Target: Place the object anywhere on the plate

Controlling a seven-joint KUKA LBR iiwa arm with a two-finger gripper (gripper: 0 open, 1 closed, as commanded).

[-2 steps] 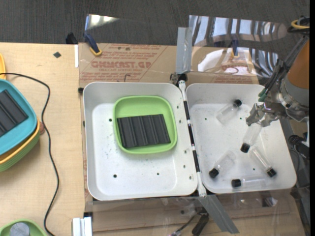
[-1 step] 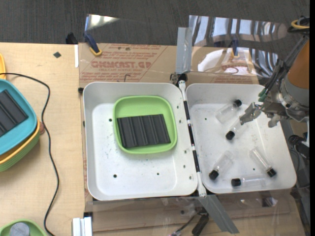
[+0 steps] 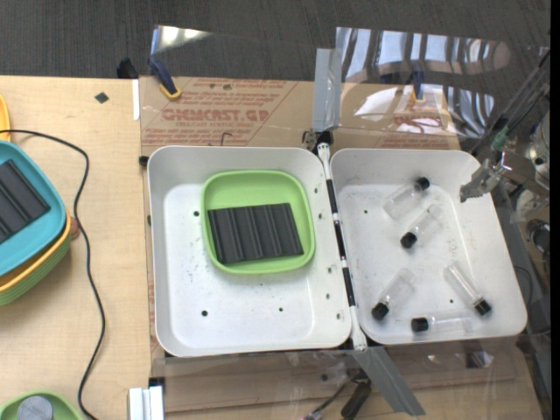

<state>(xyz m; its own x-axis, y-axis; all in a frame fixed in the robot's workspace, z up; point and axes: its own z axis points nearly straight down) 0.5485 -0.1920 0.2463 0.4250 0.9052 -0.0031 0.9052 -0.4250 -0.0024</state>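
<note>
Plate: square lime-green plastic plate (image 3: 255, 192) with a dark ribbed insert, sitting in the left white bin (image 3: 175, 313).
Objects: five clear plastic vials with black caps (image 3: 420, 226) scattered in the right white bin (image 3: 503, 313), none touching the plate.
Gripper: metal two-finger gripper (image 3: 479, 182) over the right bin's far right edge; honestly can't tell its state, and nothing visible in it.

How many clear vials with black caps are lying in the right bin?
5. One vial lies near the top, one just below it, one at lower left, one along the bottom edge, one at lower right. They are transparent, so another may be missed.
</note>
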